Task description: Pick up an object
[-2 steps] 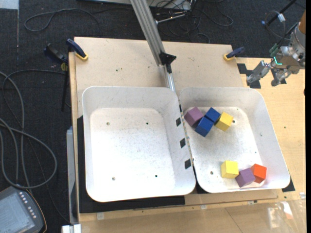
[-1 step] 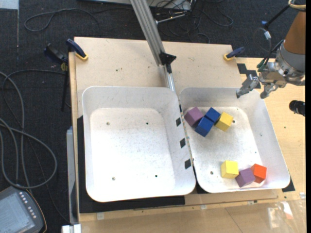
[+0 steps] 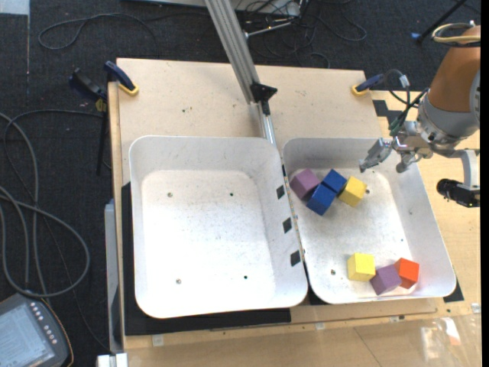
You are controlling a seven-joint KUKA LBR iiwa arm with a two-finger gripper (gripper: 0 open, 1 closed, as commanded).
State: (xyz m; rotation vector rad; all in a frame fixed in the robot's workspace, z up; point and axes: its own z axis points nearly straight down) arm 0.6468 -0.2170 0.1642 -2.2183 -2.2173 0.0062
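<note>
White plastic forms both shallow bins: the left bin occupies the centre-left of the frame and the right bin lies against it at centre-right, so that blocks can be taken from either without moving the arm's base. All the blocks sit in the right bin in two clusters. Near its upper middle, a purple block, two blue blocks and a yellow block touch one another; near its lower right corner, a second yellow block, a second purple block and an orange block are packed together. The gripper hangs at the upper right of the frame, over the right bin's top edge, just up and right of the yellow block in the upper cluster. Its two fingers appear spread apart with nothing between them, presumably in readiness for a descent. That yellow block is the nearest candidate, though its blue neighbour crowds one side.
</note>
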